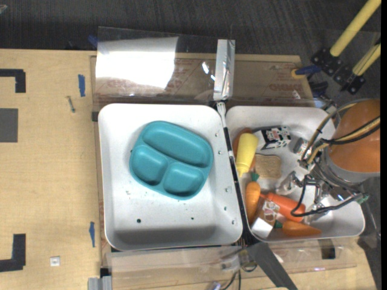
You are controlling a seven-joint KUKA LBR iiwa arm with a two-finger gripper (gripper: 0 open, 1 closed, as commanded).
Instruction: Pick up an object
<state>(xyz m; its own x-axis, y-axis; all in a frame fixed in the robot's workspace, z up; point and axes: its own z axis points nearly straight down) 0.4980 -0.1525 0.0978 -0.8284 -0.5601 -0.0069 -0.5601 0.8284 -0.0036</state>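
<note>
Right now the pickable stuff sits in the right bin (358, 221): a yellow bottle-shaped toy (245, 151) at its far left, a small carrot (252, 193) just near of that, a red-orange packet (279, 205) and a longer carrot (302, 227) along the near wall, a tan slab (269, 164) mid-bin, and a black-and-white item (275, 136) at the far side.

Step in hand, as I read it: approach/descend, no grasp confirmed. The gripper (307, 189) hangs over the right half of the bin, just right of the packet, among cables. Can't tell whether the fingers are apart, together or on anything; wrist and wiring cover them. Nothing visibly sits between them.

Next move calls for picking a single target out of the clutter. The near-side objects touch or overlap, so a clean straddle of the packet or long carrot looks tight, and neighbours could get dragged.

The left bin (121, 216) holds a teal divided tray (171, 157), well apart from the arm.

Hard to make out: the white scrap (261, 226) at the near left corner, the black-and-white item's identity, and whatever lies under the orange band (358, 139).
</note>
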